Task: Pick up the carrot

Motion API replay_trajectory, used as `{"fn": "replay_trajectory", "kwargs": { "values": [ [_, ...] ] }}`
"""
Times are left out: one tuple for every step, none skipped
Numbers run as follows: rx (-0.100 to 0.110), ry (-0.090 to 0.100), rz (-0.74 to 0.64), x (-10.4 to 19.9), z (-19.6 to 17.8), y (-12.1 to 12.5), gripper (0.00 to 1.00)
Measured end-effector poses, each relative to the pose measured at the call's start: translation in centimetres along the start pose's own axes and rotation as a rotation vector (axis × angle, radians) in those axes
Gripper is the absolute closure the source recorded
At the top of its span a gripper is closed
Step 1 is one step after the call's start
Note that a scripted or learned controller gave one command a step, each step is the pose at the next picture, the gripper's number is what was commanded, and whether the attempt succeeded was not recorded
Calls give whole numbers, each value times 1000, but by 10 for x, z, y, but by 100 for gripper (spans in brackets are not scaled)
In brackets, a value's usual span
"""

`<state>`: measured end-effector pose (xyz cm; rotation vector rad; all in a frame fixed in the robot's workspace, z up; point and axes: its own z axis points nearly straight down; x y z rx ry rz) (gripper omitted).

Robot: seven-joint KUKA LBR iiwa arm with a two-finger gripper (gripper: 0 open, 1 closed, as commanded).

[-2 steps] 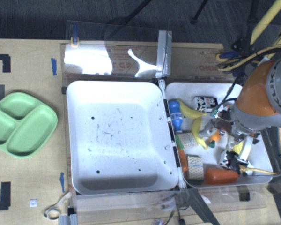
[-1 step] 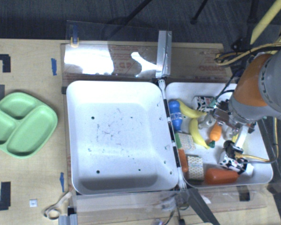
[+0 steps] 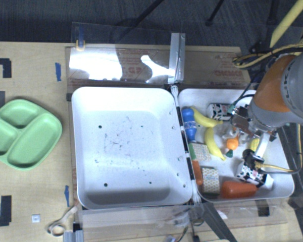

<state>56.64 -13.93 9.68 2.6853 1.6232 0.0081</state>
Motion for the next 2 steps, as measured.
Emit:
{"fn": "replay_trajectory", "kwargs": {
  "values": [
    [7,-3,-38,64,-87,7,100],
    [5,-2,-227,90,-166,-2,100]
  ]
}}
